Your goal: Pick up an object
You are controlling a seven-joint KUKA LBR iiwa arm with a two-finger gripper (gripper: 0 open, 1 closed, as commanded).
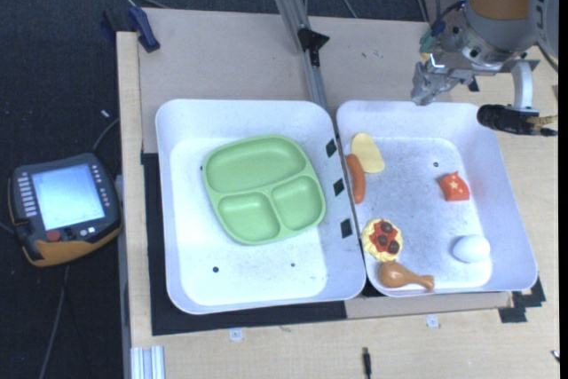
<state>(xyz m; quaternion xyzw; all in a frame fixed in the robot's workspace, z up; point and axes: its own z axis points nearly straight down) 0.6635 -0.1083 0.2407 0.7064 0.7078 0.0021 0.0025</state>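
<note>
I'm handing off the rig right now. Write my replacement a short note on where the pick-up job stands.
Pincer: above the back rim of the right bin, nothing visibly in it; whether it is open is unclear.
Right bin: hot dog and yellow chip near the left wall, pizza and drumstick at front left, red piece to the right, white egg at front right.
Left bin: green tray.
Done: nothing picked yet.
Left: descend, grasp one item, lift.

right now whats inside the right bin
Six toy foods lie in the right bin: yellow piece, hot dog, red piece, white egg, small pizza, drumstick. Whatever lies beneath them is covered.
</note>
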